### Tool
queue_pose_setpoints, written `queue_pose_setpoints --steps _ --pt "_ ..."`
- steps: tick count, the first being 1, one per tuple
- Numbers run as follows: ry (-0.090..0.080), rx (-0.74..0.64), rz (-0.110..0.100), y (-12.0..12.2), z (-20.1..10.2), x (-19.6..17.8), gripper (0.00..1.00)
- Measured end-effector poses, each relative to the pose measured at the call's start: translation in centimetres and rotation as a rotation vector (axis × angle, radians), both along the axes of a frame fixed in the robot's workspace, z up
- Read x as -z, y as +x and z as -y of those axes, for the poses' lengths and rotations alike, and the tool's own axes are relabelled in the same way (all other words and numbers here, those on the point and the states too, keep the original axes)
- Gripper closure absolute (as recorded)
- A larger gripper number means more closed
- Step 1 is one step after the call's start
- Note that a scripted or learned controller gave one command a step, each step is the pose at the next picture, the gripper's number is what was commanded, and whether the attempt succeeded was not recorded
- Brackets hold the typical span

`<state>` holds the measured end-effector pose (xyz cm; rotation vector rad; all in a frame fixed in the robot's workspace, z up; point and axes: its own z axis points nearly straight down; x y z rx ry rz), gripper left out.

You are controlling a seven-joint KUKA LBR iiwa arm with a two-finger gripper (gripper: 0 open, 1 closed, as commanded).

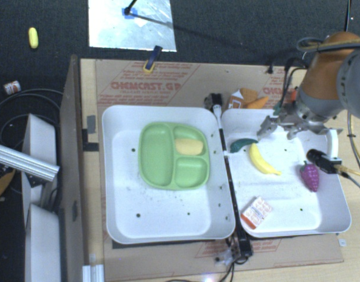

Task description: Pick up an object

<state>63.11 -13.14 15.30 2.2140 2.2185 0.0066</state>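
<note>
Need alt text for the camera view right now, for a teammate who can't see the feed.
The grey arm's gripper hangs over the back of the right bin, holding nothing, above a banana, purple grapes, a teal item and a small packet. The left bin holds a green divided plate with a yellow item in one compartment.

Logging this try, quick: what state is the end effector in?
End effector: open, holding nothing, above the right bin, near the banana.
</note>
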Motion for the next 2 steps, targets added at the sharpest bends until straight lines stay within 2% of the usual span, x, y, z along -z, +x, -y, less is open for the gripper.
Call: queue_pose_setpoints --steps 1,2 --pt "0.002 -0.003 -0.008 0.0 -1.4 4.6 0.0" --pt "0.002 0.001 -0.008 -2.4 -2.3 6.9 0.0"
